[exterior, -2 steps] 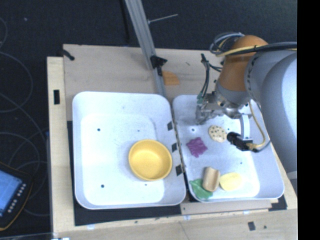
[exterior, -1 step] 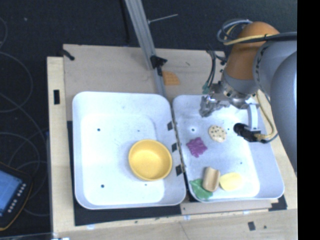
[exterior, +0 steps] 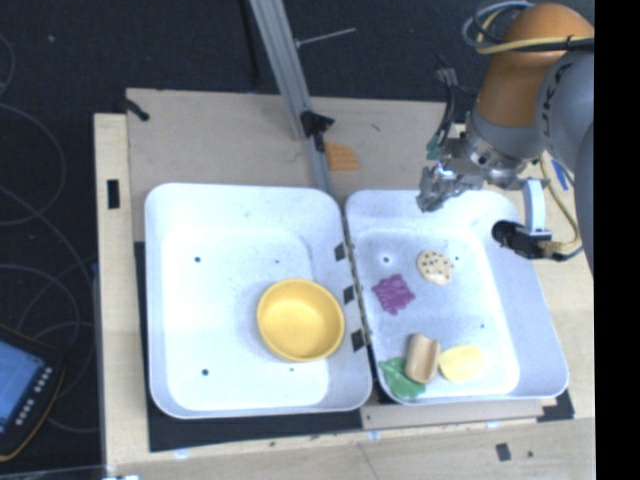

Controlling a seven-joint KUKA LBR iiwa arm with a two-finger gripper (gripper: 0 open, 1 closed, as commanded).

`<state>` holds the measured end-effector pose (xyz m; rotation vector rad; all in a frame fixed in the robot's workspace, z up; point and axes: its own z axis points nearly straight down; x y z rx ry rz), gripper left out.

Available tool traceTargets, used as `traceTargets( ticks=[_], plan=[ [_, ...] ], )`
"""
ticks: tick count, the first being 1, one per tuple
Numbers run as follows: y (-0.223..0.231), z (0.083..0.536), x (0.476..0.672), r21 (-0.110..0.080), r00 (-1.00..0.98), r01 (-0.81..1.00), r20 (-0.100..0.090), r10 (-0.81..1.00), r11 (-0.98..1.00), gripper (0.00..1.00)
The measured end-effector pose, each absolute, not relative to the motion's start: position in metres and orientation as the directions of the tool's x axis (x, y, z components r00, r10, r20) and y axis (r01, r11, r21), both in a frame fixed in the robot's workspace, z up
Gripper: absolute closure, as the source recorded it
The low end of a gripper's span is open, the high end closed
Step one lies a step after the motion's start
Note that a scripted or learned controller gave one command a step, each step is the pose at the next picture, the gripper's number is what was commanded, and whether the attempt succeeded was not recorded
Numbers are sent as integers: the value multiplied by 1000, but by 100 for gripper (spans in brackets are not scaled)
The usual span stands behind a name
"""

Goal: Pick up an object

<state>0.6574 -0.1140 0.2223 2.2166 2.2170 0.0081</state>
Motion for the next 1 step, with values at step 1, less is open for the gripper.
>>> traceTargets(
  ticks=[1],
  plan=[
    [-115, 249, 658, 5, -2, 1000, 0, 1000, 2, 100]
  ],
)
